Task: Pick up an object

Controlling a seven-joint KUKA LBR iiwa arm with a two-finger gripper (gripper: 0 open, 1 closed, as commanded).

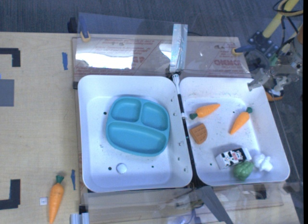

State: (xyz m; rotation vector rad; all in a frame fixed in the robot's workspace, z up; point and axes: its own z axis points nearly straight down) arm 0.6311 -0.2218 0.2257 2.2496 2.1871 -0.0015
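A stray carrot [56, 197] lies on the bench outside the left bin [91, 122] with its blue divided plate [138, 125], while two carrots [206, 111] [240, 122] lie in the right bin [276, 170]; the gripper [272, 76], apparently above that bin's far right corner, is too cluttered to tell how it stands.

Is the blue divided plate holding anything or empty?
Empty: the blue divided plate in the left bin shows bare compartments.
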